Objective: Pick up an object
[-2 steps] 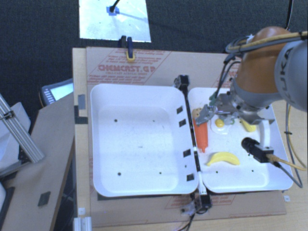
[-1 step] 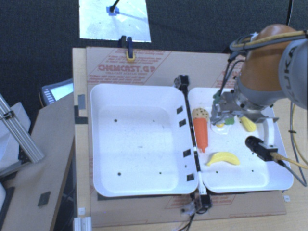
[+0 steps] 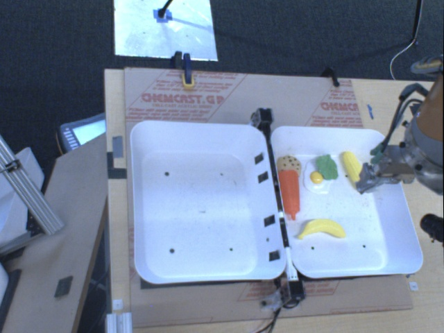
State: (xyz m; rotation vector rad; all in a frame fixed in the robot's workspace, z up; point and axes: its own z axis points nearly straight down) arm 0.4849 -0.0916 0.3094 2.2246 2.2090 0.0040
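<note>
The right bin [image 3: 395,255] holds several toy foods: an orange carrot [image 3: 290,191], a brown cookie [image 3: 288,164], a fried egg [image 3: 317,180], a green leafy piece [image 3: 327,166], a yellow corn cob [image 3: 351,165] and a yellow banana [image 3: 322,229]. My gripper [image 3: 368,181] hangs over the right part of this bin, just right of the corn cob, coming in from the right edge. Nothing shows between its fingers.
The left bin [image 3: 201,200] lies beside the right one, joined by a black hinge strip [image 3: 272,200]. Both rest on a cardboard sheet [image 3: 208,96]. A metal plate [image 3: 165,18] lies at the back. Aluminium rails [image 3: 28,193] stand at the left.
</note>
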